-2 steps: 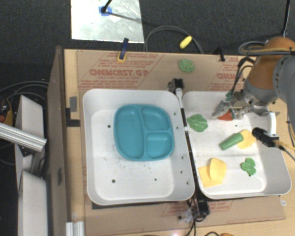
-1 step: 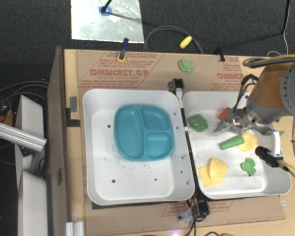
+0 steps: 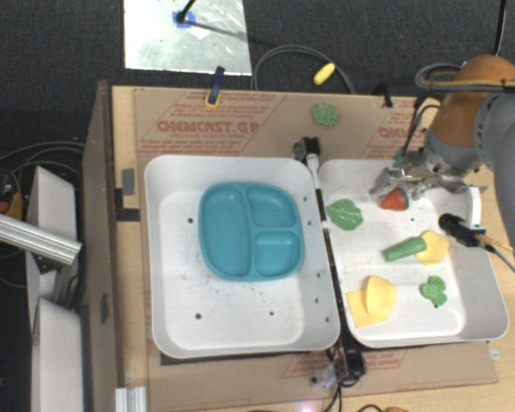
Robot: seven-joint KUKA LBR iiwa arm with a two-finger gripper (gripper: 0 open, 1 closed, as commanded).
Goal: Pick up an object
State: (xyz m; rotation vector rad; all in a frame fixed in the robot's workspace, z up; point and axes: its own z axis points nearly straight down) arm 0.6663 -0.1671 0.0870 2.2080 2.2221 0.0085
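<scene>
Red toy piece sits right under your gripper, at the back of the right bin, and the metal fingers come down around its top. Whether they have closed on it or only straddle it, you cannot tell from this angle. The arm leans in low from the right, which suits a pick at that far corner. Just beside the red piece lies a green leaf shape; nearer you, a green and yellow corn-like toy, a yellow block and a small broccoli. Across the divider, the left bin carries a blue divided plate. Both bins rest on the cardboard-covered worktop.
</scene>
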